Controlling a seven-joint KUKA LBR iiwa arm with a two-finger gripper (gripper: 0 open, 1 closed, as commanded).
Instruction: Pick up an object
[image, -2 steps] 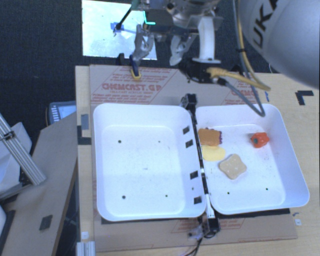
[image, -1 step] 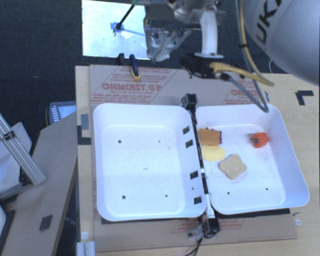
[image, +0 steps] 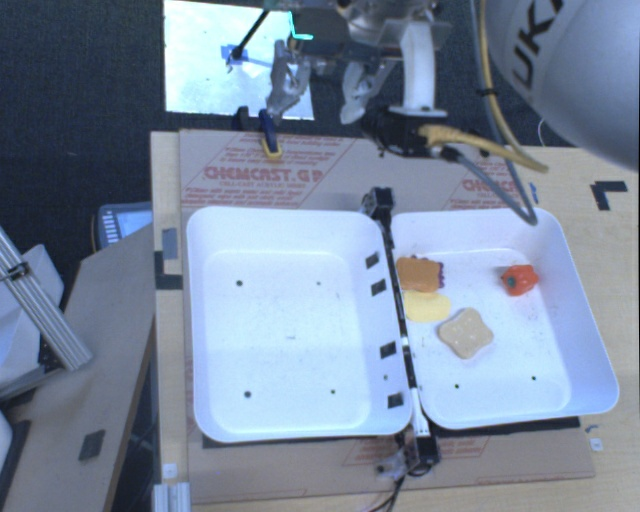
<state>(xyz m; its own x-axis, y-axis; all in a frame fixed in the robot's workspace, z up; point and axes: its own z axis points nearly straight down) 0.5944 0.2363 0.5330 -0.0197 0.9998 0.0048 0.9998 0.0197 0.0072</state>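
Observation:
My gripper (image: 322, 92) hangs high at the top of the camera view, above the bench's far edge and well away from both bins. Its two fingers are spread apart with nothing between them. In the right bin (image: 575, 330) lie an orange-brown piece with a purple edge (image: 420, 273), a flat yellow piece (image: 428, 307) touching it from below, a tan toast-shaped piece (image: 465, 333) and a red-orange piece with a green spot (image: 519, 280).
The left bin (image: 205, 330) stands beside the right one, joined by black clips (image: 385, 320) along the shared edge. A yellow cable (image: 480, 145) and grey hose run from the arm at the top right. A metal rail (image: 40, 305) leans at the far left.

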